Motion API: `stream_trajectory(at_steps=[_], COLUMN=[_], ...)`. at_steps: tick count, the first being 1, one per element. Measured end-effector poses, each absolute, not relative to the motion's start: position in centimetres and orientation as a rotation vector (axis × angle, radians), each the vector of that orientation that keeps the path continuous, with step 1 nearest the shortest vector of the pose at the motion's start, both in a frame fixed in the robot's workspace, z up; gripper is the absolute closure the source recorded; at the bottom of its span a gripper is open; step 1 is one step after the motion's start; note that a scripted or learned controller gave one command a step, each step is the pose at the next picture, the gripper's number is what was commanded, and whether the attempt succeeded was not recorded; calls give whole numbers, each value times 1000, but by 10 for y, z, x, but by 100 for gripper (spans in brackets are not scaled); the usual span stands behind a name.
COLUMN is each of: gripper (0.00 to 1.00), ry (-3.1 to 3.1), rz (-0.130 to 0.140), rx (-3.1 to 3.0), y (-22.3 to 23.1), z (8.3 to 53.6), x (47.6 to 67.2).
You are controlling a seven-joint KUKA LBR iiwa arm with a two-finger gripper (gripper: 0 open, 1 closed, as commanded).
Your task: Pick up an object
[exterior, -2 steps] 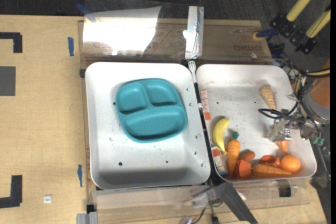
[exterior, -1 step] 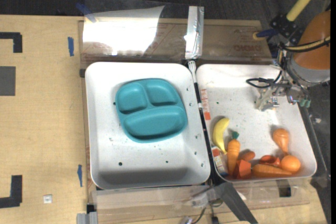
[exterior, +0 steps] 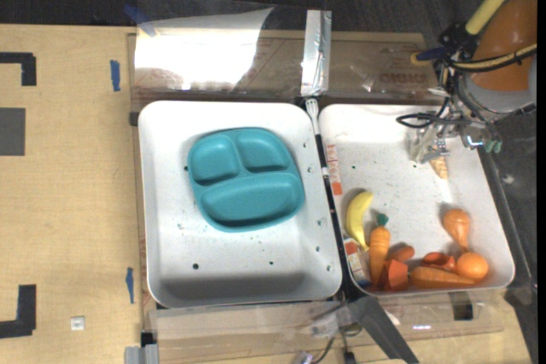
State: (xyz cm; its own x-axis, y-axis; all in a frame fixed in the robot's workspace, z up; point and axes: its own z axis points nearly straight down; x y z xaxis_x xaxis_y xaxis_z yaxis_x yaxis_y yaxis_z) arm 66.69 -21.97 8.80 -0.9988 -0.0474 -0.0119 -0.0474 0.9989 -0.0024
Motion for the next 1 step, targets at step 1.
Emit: stream_trajectory(at_steps=[1], gripper=[0], ry=[3138], rz=[-1], rx=[-74], y=[-220], z=[88], x=[665])
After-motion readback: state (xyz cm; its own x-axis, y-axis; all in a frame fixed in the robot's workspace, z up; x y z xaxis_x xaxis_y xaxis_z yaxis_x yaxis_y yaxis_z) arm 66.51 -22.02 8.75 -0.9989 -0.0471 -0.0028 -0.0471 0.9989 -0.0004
